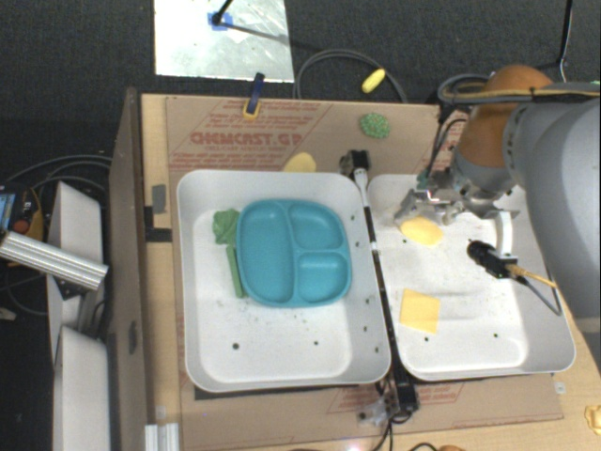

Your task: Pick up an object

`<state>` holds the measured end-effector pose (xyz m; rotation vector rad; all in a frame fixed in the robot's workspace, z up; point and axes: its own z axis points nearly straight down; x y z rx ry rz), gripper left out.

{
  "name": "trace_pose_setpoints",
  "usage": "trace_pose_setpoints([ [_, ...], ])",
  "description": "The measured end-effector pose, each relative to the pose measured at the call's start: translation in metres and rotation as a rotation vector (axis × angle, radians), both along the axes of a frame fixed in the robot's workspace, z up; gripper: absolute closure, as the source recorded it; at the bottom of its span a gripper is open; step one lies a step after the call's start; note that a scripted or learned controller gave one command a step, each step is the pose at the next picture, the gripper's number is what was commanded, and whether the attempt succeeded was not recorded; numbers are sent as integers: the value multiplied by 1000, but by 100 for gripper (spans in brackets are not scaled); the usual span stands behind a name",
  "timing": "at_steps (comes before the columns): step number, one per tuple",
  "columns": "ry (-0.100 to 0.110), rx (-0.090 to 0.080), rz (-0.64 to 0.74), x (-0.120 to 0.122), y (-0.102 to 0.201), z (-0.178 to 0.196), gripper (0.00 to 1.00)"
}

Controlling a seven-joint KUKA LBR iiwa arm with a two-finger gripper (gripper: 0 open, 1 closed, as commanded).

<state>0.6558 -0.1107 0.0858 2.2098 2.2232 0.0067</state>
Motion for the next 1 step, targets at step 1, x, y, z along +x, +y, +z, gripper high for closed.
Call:
trace_pose_setpoints([
  [1,4,0,-4,0,-7,2,0],
])
